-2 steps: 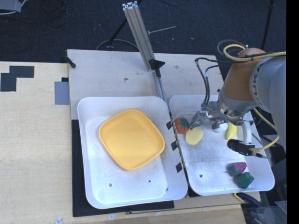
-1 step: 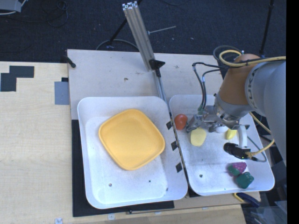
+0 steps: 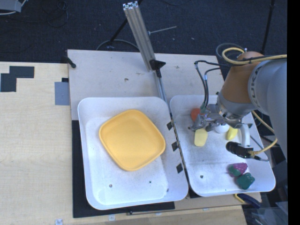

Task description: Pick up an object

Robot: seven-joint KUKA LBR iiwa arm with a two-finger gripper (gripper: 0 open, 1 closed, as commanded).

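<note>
gripper low over right bin, grip state impossible to tell, pale yellow block just beneath.

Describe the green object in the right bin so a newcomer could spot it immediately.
Start at the right bin, the one the arm reaches over. Go to its near right corner, well away from the hand. The green object sits there beside a magenta piece; it is the only dark green item.
</note>
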